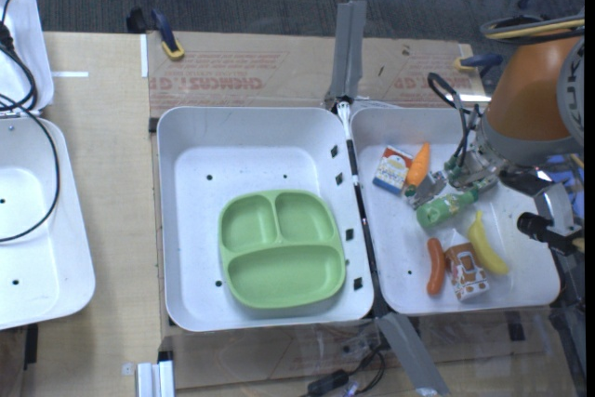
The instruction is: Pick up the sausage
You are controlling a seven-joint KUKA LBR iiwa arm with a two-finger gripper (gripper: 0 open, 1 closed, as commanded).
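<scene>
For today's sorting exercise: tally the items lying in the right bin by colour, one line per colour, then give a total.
Orange: 2, the carrot and the sausage
Green: 1, the bottle
Yellow: 1, the banana
Mixed print: 2, the small carton and the brown-and-white packet
Total: 6

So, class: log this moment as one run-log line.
gripper: over right bin, by green bottle | sausage: lying in bin, ungrasped | fingers: unclear

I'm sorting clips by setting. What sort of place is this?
Probably a robot lab test bench: two white bins side by side, toy food like a sausage and banana, and a grey-and-orange arm reaching in.
</scene>
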